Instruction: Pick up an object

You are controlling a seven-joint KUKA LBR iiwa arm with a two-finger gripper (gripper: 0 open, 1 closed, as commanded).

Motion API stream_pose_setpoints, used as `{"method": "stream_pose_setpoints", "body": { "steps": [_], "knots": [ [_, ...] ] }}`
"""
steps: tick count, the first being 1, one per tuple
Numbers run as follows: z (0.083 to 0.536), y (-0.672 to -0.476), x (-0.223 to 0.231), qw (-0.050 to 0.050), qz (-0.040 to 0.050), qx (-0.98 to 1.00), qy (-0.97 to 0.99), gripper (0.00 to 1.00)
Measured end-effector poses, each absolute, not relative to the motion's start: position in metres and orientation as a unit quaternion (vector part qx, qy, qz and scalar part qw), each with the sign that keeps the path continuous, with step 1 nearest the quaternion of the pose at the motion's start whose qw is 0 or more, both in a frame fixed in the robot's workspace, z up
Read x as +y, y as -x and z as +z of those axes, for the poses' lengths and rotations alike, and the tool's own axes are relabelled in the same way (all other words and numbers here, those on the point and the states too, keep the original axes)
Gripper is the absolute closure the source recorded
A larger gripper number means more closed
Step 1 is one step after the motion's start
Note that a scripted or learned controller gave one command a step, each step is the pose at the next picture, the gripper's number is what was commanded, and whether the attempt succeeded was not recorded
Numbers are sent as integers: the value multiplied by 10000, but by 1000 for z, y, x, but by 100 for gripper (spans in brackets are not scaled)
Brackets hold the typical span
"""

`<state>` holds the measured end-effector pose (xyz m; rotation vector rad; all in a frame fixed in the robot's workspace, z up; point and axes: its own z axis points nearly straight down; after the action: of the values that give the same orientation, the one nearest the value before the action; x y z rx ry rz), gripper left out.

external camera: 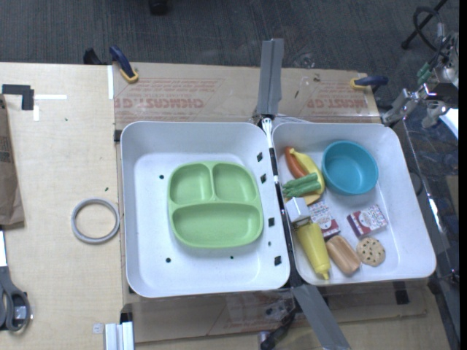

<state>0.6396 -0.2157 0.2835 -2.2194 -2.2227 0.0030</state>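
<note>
Grey pincer (438, 64) cut off at rt edge; grip state can't tell; yellow bottle (313, 248) partly hidden.

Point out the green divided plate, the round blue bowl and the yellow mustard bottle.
green divided plate (216, 204): camera view, on the ridge where its three compartments meet.
round blue bowl (351, 168): camera view, on its inside bottom.
yellow mustard bottle (313, 247): camera view, on the middle of its body.
</note>
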Motion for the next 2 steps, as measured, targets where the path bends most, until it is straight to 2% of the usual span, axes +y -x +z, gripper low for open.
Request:
{"method": "stream_pose_setpoints", "body": {
  "steps": [1, 2],
  "knots": [
    [123, -620, -190, 10, 11, -5975, 8019, 0],
    [132, -620, -191, 3, 18, -5990, 8008, 100]
  ]
}}
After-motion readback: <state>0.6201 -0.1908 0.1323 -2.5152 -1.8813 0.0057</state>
